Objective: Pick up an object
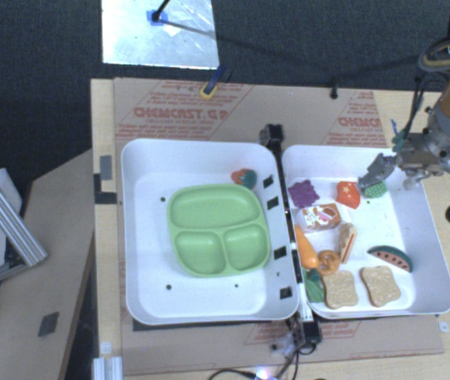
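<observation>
Claw [380, 172], poised over the right bin [431, 236]; whether it grips the green toy [376, 188] just below cannot be told. Toy foods cluster here for picking.

Glossy white plastic bins [209, 153] hold a matt green plastic tray [217, 229].

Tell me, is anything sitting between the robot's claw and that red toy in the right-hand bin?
Nothing visible blocks it. The gripper hangs over the right bin, with a small green toy right at its tip; the red toy lies just beside that, with bare bin floor around it.
</observation>
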Tool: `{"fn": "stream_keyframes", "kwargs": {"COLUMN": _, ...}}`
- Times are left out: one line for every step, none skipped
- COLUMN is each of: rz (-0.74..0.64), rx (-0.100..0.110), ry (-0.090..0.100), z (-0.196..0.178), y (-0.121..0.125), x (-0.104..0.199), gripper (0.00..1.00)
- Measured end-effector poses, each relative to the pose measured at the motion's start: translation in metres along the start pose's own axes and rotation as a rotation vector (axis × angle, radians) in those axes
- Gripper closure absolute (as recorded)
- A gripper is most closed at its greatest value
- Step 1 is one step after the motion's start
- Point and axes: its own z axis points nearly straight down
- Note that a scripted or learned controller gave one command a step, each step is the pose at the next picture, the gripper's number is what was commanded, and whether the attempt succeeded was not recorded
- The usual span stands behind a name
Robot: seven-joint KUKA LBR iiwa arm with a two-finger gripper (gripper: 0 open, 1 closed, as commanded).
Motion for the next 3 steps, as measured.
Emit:
{"fn": "stream_keyframes", "kwargs": {"rz": -0.002, "rx": -0.01, "ry": -0.002, "z": -0.005, "y": 0.002, "x": 0.0, "gripper": 0.0}}
{"fn": "stream_keyframes", "kwargs": {"rz": 0.0, "rx": -0.008, "ry": -0.001, "z": 0.036, "y": 0.005, "x": -0.001, "gripper": 0.0}}
{"fn": "stream_keyframes", "kwargs": {"rz": 0.001, "rx": -0.007, "ry": -0.001, "z": 0.078, "y": 0.003, "x": -0.001, "gripper": 0.0}}
